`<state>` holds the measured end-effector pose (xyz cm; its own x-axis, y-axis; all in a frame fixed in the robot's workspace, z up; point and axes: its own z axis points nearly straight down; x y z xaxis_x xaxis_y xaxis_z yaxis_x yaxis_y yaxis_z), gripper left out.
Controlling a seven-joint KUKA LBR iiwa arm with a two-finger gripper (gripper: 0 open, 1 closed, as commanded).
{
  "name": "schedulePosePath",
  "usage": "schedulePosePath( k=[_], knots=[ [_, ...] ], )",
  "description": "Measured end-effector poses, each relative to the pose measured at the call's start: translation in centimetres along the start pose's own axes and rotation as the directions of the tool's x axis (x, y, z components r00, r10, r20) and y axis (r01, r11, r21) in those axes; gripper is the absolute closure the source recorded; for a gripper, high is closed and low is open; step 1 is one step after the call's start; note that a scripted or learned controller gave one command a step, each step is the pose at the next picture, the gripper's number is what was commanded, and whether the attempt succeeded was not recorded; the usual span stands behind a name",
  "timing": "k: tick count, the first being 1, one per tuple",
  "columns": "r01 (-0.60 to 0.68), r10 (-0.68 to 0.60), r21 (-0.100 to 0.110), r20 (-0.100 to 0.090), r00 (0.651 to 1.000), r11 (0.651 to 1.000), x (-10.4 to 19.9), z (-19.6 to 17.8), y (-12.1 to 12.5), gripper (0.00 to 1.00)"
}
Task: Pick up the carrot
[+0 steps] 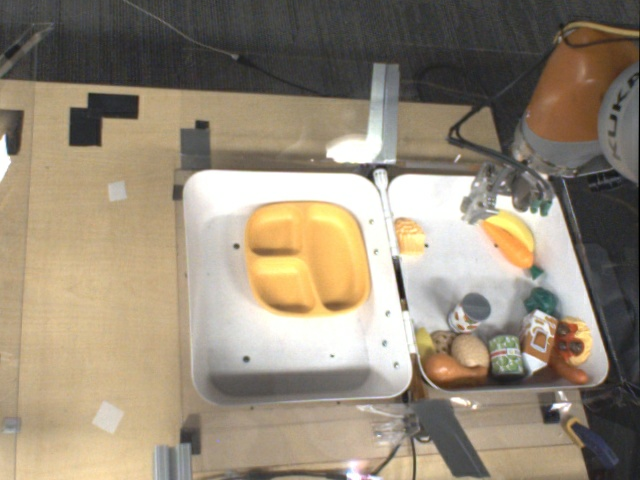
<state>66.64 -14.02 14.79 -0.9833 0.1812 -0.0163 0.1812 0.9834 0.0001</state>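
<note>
We see the gripper (506, 196) over the right bin's (437, 278) upper right corner, close to the far rim. We cannot tell how wide it stands. Just below it lies an orange-yellow piece with a green tip, which we take for the carrot (510, 238); it lies on the bin floor, slanting down to the right, near the right wall. We cannot tell if the gripper touches it.

The arm (580, 98) enters from the right, orange band above the wrist, wrist pointing down into the bin.

Open floor sits left of the carrot, mid-bin. A small bun-like item (409, 235) rests by the divider. The near edge is crowded with a pile of toy food (505, 350).

The left bin (215, 288) holds a yellow divided tray (303, 256). The worktop (90, 298) surrounds both.
</note>
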Motion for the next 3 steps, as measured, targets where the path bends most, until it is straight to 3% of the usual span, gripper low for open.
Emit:
schedulePosePath(
  k=[1,2,3],
  knots=[
    [-0.054,0.054,0.0,-0.002,0.999,0.999,2.3,5.8,-3.7,0.0],
    [-0.048,0.048,0.0,0.01,0.999,0.999,1.9,4.4,-3.5,1.0],
    [0.376,-0.376,0.0,-0.001,0.927,0.927,7.1,5.7,-5.2,1.0]
  ],
)
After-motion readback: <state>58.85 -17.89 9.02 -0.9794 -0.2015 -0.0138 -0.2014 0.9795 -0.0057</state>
